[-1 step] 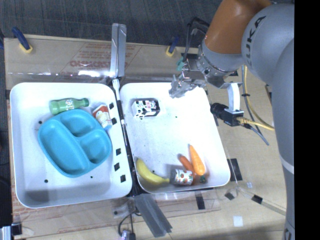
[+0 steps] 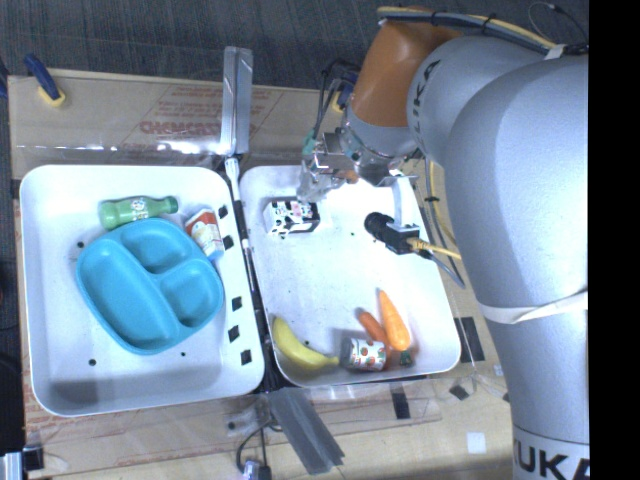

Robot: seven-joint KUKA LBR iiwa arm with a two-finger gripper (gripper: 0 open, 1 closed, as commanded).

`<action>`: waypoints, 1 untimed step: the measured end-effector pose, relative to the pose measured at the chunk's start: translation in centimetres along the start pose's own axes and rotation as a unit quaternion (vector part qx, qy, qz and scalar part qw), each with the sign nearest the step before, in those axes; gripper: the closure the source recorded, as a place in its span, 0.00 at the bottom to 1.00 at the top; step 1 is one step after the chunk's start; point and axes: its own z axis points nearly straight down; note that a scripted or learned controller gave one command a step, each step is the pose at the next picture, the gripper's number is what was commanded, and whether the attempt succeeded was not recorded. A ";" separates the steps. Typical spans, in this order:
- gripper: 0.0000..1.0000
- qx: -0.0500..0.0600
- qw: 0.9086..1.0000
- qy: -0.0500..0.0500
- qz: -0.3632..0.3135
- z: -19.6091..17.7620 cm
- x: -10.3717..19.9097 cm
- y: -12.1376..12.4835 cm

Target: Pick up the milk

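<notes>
The hand (image 2: 312,173) hangs over the far end of the right bin (image 2: 440,298), just above the milk (image 2: 290,217); whether it is open or closed I cannot tell. The milk lies on the bin floor near the far left corner. A banana (image 2: 298,345), two carrots (image 2: 387,323) and a can (image 2: 367,354) lie along the near edge. The left bin (image 2: 40,268) holds a blue tray (image 2: 148,283) and a green bottle (image 2: 137,209).
</notes>
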 end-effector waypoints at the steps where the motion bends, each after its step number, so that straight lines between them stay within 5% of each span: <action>1: 0.00 -0.002 0.999 0.000 -0.051 -1.5 -5.1 0.0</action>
